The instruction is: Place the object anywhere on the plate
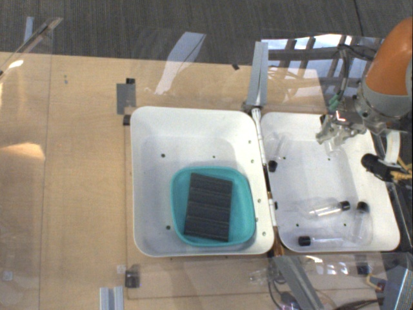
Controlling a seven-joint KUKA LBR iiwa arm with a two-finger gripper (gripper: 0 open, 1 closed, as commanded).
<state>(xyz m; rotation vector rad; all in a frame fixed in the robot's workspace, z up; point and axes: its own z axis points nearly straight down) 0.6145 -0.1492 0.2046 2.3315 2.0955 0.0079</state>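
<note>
A teal square plate (178, 187) sits in the left white bin (148, 173), toward its front. A dark grey ribbed block (208, 206) lies flat on the plate, roughly in its middle and slightly turned. My gripper (333, 132) hangs over the back of the right white bin (303, 173), far to the right of the plate and block. The grey arm with its orange band (390, 60) comes in from the upper right. Nothing can be seen held at the gripper.
The right bin holds several clear tubes with black caps: one near the middle front (328, 207), one at the front edge (319, 240), one by the left wall (274, 152). A metal frame (303, 50) stands behind the bins.
</note>
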